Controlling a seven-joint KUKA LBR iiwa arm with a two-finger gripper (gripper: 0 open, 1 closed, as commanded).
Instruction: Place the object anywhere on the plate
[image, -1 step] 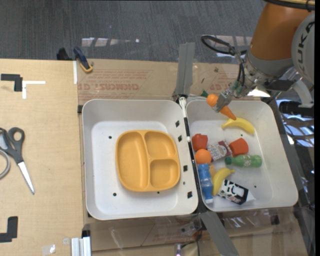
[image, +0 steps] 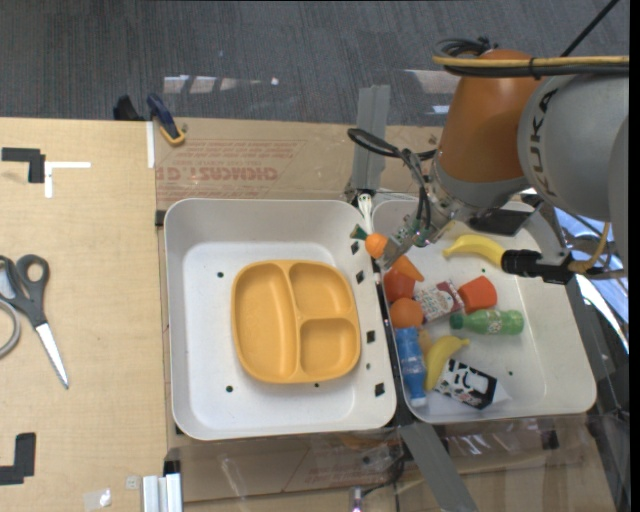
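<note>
A yellow plate (image: 296, 320) with three compartments lies in the left white bin (image: 190, 330). The grey arm with its orange band reaches over the back of the right bin (image: 560, 390), and its gripper (image: 410, 234) hangs low near that bin's back left corner. A small orange object (image: 375, 245) sits just left of the gripper, at the wall between the two bins; I cannot tell whether the gripper touches it. Nothing lies on the plate.
The right bin holds a yellow banana (image: 475, 247), an orange wedge (image: 403, 275), an orange ball (image: 406, 313), a red cup (image: 478, 292), a green bottle (image: 488, 322), a blue bottle (image: 409, 365) and a black-and-white packet (image: 468, 383). Scissors (image: 35, 310) lie on the bench at left.
</note>
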